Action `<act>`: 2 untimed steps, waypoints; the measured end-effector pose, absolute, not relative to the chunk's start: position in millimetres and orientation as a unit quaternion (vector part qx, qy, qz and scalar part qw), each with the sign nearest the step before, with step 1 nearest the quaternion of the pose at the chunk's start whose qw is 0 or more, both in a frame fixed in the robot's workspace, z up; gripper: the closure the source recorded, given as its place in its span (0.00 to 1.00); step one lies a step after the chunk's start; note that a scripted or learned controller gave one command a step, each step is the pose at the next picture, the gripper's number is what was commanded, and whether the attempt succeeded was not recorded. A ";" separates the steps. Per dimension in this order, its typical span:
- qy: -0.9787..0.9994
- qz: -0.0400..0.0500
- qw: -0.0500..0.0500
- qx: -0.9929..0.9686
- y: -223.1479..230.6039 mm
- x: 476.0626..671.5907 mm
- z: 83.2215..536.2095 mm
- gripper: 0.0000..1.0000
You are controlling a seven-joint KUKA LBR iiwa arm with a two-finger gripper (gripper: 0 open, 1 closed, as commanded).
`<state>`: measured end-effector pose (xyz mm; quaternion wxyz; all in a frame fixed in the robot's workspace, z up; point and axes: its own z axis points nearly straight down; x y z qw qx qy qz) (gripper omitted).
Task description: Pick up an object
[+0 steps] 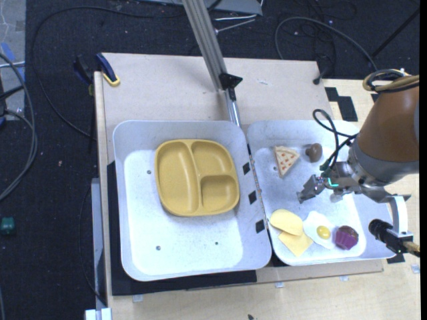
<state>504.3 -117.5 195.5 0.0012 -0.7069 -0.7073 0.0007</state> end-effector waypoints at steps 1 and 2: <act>-0.707 0.000 0.000 -0.707 -117.6 504.7 196.1 0.00; -0.707 0.001 0.002 -0.707 -117.4 503.1 152.9 0.00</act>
